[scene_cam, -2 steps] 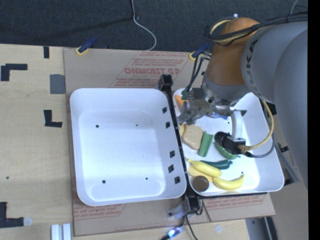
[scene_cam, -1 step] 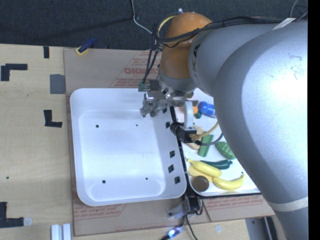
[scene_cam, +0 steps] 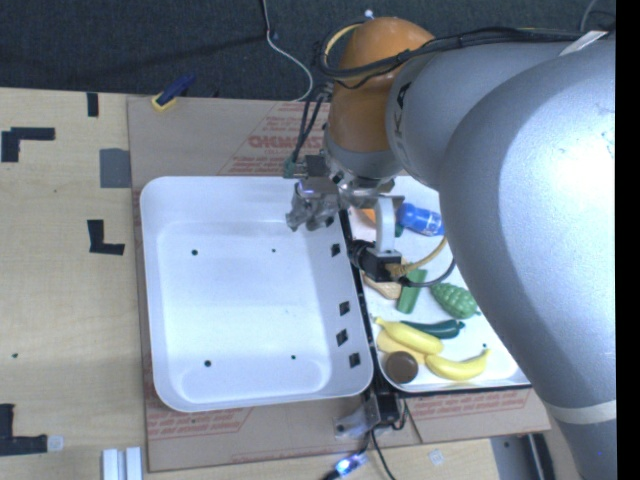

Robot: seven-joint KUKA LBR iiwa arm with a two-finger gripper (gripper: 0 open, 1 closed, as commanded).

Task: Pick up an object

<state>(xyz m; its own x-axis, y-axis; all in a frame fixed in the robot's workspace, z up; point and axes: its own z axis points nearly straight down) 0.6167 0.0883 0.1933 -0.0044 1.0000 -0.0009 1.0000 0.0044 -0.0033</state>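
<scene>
Hanging over the far right corner of the left bin point(scene_cam: 170, 268), the gripper point(scene_cam: 312, 210) sits away from the bananas point(scene_cam: 430, 353) and green pieces heaped in the right bin point(scene_cam: 505, 373), and I cannot tell whether it grips anything

Right bin point(scene_cam: 500, 376) largely covered by arm point(scene_cam: 520, 168); blue object point(scene_cam: 420, 218) partly hidden behind it; gripper point(scene_cam: 312, 208) finger detail too small to read.
</scene>
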